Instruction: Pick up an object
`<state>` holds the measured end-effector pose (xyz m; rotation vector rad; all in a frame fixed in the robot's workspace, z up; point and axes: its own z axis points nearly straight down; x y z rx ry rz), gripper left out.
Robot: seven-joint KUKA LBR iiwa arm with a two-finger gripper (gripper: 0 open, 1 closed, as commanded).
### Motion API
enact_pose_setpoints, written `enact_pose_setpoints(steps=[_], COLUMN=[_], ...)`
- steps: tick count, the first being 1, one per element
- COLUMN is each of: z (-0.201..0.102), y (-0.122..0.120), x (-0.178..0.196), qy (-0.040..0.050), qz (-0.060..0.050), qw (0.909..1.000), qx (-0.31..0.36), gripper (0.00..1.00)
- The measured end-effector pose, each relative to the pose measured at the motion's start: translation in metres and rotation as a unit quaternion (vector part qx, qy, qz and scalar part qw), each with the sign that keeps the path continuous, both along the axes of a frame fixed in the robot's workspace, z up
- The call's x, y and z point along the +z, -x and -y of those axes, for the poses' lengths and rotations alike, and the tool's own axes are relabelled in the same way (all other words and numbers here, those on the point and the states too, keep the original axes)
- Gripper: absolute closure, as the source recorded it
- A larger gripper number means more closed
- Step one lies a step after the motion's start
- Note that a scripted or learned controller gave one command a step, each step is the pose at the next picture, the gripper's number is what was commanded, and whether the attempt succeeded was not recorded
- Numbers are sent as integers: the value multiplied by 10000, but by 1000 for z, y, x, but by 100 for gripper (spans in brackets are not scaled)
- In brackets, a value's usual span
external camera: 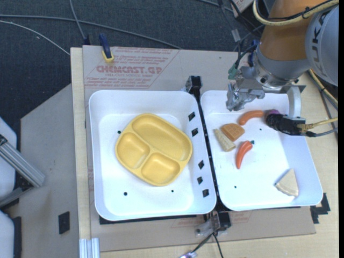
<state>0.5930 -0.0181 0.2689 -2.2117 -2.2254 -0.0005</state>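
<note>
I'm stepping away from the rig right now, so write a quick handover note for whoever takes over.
Claw: over the far left corner of the right bin, nothing seen between its fingers.
Right bin: orange sausage just right of the claw, toast pieces below it, red chili, bread wedge near the front right corner.
Left bin: yellow divided plate.
Done: nothing picked.
Left: grasp and lift one object.

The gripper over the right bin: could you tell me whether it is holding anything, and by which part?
Nothing is held: the gripper hangs above the right bin, beside the orange sausage.
</note>
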Motion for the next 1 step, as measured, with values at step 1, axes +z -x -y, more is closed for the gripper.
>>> enact_pose_setpoints(steps=[1], z=[-54], y=[10], x=[-19], qy=[6], qz=[-8], qw=[10000], qx=[-6], gripper=[100])
